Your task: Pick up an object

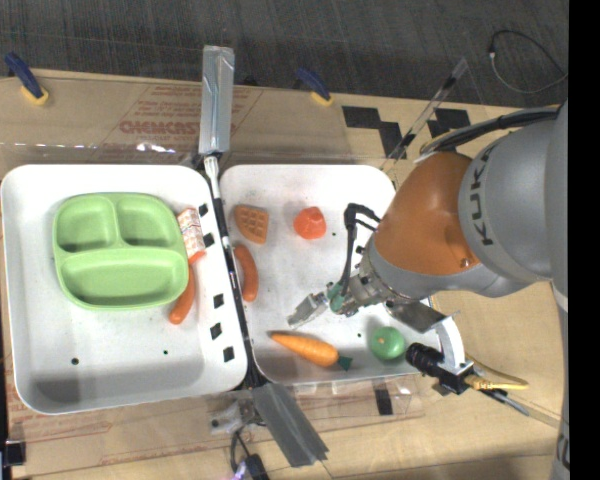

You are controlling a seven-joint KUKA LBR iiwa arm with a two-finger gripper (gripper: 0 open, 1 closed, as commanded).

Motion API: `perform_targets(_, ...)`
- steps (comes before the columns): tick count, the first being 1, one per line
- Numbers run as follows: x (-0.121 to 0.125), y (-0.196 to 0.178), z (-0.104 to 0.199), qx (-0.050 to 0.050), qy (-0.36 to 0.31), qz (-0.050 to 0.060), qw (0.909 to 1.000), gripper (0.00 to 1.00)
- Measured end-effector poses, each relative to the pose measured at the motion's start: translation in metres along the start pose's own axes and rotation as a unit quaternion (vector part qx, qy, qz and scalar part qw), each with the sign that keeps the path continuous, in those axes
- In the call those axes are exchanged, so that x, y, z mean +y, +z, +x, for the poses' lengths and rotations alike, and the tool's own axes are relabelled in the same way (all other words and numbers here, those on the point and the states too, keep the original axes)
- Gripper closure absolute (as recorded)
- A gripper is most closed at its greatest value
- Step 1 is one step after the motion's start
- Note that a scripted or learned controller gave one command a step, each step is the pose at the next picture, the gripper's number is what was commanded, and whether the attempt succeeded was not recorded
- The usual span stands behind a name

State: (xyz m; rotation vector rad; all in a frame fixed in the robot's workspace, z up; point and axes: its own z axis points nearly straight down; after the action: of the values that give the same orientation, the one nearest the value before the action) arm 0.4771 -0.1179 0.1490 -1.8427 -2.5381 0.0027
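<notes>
Approach step: claw [315, 308] hovers in the right bin [280, 183], fingers' state can't tell, holding nothing; next drop to carrot [305, 348] at 6 o'clock.

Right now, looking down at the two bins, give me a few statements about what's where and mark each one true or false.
1. The green divided plate lies in the left bin. True.
2. The toy carrot lies in the left bin. False: it lies near the front edge of the right bin.
3. The gripper hangs over the right bin. True.
4. The waffle rests on the plate. False: it lies on the right bin's floor.
5. A green round fruit sits right of the carrot. True.
</notes>
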Motion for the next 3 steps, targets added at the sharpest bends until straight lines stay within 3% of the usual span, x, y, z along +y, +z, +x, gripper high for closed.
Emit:
perform_targets(1,0.003,0.051,0.016,0.001,-0.042,0.002,0.9991,0.0)
perform_targets(2,0.006,0.059,0.019,-0.001,0.16,-0.001,0.9871,0.0)
perform_targets(3,0.02,-0.04,0.055,0.0,0.116,0.001,0.9933,0.0)
